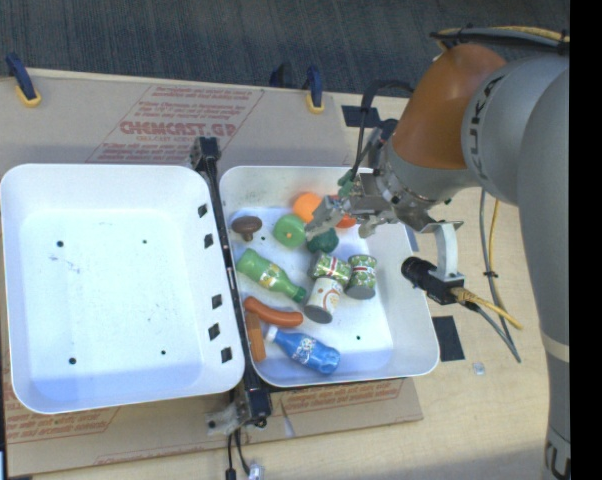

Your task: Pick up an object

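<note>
The left bin (101, 278) lay bare; the clutter sat in the right bin (406, 353). Going rightward there: a green bottle (268, 275) lying slantwise, a green ball (289, 231), an orange ball (306, 206), then the hand (333, 218) low over the bin's upper middle. A dark green piece (324, 240) lay just below the hand, likely the nearest pick. Whether the hand was spread or closed, I could not tell; nothing showed in its grip.
</note>
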### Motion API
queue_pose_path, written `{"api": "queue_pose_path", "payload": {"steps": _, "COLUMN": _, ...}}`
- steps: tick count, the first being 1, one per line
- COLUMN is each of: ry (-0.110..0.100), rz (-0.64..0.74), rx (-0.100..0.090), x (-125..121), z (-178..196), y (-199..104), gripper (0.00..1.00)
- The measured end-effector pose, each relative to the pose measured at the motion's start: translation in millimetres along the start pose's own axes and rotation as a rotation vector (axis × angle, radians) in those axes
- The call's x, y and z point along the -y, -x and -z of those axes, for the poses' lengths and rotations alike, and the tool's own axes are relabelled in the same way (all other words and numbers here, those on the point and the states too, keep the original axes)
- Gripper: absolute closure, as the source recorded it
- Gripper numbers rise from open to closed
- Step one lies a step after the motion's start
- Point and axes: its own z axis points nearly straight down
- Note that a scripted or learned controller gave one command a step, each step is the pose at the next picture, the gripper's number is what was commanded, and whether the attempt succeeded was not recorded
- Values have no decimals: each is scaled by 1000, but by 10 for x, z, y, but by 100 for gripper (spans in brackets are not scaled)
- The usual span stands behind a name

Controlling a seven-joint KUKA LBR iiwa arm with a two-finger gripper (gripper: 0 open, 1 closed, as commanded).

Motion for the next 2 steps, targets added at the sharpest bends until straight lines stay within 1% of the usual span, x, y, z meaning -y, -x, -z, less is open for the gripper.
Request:
{"api": "queue_pose_path", "payload": {"steps": 1, "ry": 2, "rz": -2, "rx": 4, "x": -566, "z": -1216, "y": 714, "gripper": 0}}
{"api": "queue_pose_path", "payload": {"steps": 2, "ry": 0, "rz": 1, "rx": 3, "x": -570, "z": -1106, "y": 709, "gripper": 100}}
